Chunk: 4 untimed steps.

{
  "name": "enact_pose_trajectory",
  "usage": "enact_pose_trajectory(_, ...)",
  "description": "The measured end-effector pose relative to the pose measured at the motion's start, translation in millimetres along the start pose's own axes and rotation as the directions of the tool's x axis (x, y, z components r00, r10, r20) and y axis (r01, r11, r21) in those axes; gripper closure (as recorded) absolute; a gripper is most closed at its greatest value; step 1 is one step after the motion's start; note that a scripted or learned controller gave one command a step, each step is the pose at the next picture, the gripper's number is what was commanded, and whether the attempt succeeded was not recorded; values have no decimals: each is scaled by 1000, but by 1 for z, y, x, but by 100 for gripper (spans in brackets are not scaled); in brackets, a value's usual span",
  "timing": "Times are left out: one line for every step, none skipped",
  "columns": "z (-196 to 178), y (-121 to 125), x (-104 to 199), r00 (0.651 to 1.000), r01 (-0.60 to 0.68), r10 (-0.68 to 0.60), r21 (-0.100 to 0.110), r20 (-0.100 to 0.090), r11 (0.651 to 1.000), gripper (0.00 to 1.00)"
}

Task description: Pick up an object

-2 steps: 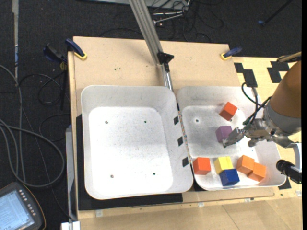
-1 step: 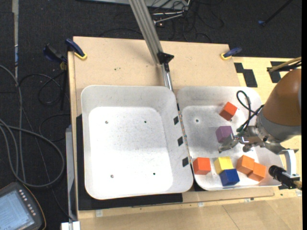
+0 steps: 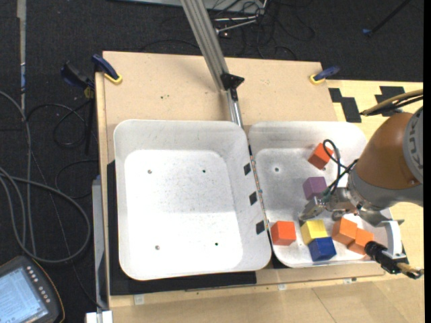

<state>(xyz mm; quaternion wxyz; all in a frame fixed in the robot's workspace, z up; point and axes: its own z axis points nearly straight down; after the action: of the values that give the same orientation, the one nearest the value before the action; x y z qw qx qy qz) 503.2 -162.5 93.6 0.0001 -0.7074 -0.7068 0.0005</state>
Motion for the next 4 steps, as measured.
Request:
enact_pose_trajectory(-12,1,0,1000,1,-1,-4,0,1000,100)
enact_pose_trajectory(-64,-7,-4,1000,0,0,-7,2,1000,100)
enact_pose_trajectory(-109,-2,-12,1000,3,-3,-7,2,1000,100)
enact_pose_trajectory(-153,-4,-10,1000,4,-4,-7,2,1000,100)
